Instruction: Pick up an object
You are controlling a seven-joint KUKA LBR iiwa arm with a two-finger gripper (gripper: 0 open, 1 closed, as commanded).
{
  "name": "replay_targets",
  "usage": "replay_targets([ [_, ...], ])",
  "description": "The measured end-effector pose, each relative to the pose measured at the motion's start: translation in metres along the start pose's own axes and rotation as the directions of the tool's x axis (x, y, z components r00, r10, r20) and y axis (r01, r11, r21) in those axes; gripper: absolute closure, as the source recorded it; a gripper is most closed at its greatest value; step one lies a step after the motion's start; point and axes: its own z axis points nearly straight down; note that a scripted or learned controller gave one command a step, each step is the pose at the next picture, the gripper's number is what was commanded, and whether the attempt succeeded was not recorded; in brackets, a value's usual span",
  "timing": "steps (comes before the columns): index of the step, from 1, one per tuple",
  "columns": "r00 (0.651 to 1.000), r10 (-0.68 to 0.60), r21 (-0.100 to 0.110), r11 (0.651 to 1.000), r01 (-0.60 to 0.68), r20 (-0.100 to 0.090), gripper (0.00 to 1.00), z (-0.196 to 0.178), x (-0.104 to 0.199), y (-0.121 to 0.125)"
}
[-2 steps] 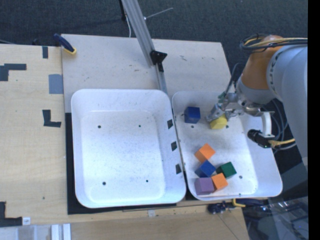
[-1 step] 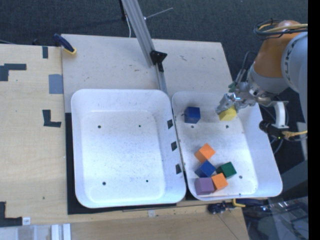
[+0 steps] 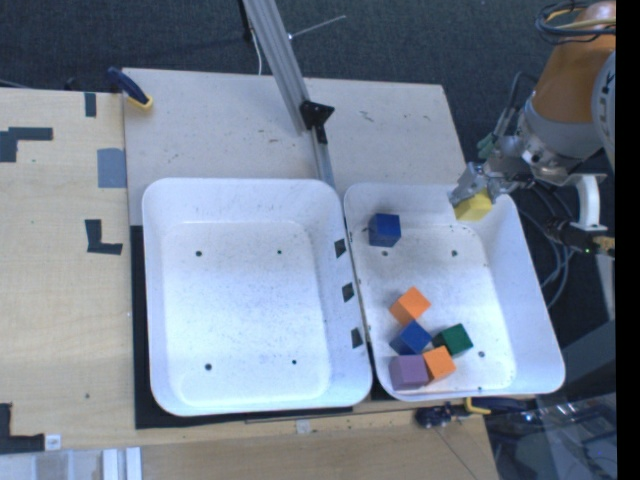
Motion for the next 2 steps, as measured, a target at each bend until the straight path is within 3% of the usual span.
replay_targets([
  [1, 1.0, 0.0, 0.005, 1.0, 0.0, -0.002, 1.0, -0.014, 0.001, 0.0],
  [2, 1.0, -0.003, 0.009, 1.0, 0.003, -0.003, 1.0, -0.011, 0.045, 0.0],
])
